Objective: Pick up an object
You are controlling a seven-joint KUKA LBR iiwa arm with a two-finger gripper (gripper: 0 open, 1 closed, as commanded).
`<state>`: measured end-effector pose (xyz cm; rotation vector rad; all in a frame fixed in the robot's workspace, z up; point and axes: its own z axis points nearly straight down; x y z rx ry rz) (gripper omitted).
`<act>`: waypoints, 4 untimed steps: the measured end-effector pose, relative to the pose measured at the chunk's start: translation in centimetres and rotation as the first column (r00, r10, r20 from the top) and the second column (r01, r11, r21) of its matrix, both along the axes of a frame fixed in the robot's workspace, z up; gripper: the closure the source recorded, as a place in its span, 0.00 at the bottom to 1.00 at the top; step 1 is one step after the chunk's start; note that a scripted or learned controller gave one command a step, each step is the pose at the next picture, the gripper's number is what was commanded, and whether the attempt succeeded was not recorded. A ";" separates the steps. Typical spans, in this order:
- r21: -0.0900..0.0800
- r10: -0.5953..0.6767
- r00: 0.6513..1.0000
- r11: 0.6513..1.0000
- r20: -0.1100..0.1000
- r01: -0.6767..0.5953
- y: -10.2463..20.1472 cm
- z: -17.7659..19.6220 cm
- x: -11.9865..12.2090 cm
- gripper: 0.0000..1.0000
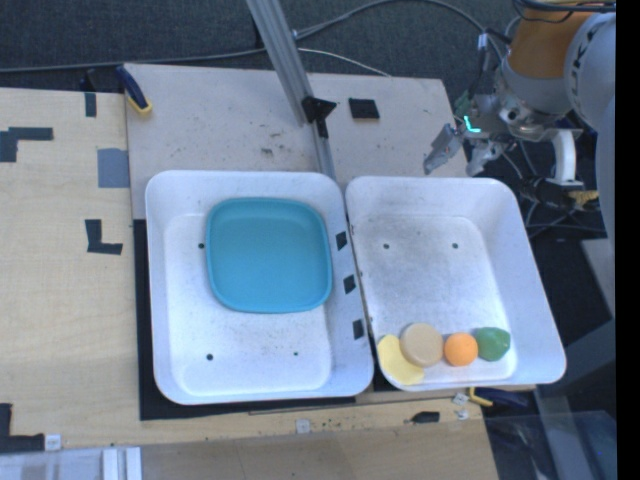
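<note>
Grey arm (pixel 600 58), orange wrist band

Grey metal pole (pixel 290 63) runs from 12 o'clock to the bins' junction; yellow-handled tool (pixel 134 90) at 10 o'clock on bench.

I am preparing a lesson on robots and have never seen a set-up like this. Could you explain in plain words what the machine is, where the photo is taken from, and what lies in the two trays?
One camera looks down at a slant on a bench. The grey and orange machine at the upper right is a robot arm; its gripper hangs over the bench just beyond the far rim of the right bin, with nothing in it. The left bin holds a blue plate. Along the right bin's near edge lie a yellow piece, a tan disc partly on top of it, an orange ball and a green object.
</note>
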<state>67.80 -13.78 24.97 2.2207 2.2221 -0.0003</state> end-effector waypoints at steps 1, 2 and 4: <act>0.000 0.000 1.000 1.000 0.000 0.000 0.0 0.0 0.0 0.00; 0.001 0.000 1.000 1.000 -0.005 0.000 0.4 -5.9 -0.8 0.00; 0.000 0.000 1.000 1.000 -0.002 0.000 0.4 -16.2 -1.7 0.00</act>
